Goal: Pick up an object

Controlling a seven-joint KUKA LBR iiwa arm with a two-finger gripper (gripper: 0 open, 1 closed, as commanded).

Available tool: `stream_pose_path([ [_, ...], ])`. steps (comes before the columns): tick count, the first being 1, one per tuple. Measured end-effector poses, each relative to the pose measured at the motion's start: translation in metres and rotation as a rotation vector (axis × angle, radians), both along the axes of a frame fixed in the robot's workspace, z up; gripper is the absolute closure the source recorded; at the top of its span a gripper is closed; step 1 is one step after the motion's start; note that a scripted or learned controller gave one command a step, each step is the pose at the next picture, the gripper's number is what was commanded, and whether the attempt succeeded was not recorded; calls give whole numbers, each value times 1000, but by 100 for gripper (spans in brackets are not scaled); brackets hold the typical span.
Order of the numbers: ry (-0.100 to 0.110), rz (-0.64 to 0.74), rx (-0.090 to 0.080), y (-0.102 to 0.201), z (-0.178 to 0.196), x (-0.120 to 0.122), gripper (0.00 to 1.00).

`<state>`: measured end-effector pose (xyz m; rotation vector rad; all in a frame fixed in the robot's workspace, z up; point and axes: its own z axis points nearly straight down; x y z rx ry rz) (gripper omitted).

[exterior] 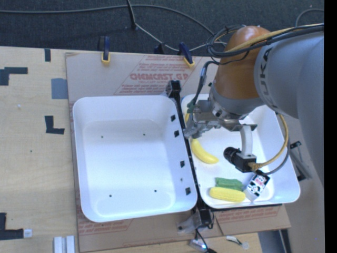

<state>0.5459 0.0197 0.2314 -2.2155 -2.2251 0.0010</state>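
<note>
Two white bins point(126, 157), one banana point(204, 153), one corn cob point(227, 194), one green vegetable point(229, 183), one black-and-white box point(257, 183).

The grey arm point(295, 78) is reaching in from the right, its orange band point(239, 62) sitting above the wrist. The wrist is pointing downward and leftward. The gripper point(194, 130) is hanging low at the arm's left end, its body facing down.

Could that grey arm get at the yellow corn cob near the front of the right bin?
Probably yes. The yellow plastic corn cob lies uncovered in the right white bin, with only a green piece close behind it, and the end effector hangs over the same bin.
</note>
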Motion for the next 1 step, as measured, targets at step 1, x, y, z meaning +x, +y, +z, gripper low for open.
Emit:
stream_pose_path([
  [1, -1, 0, 0, 45, 3, -19, 100],
])
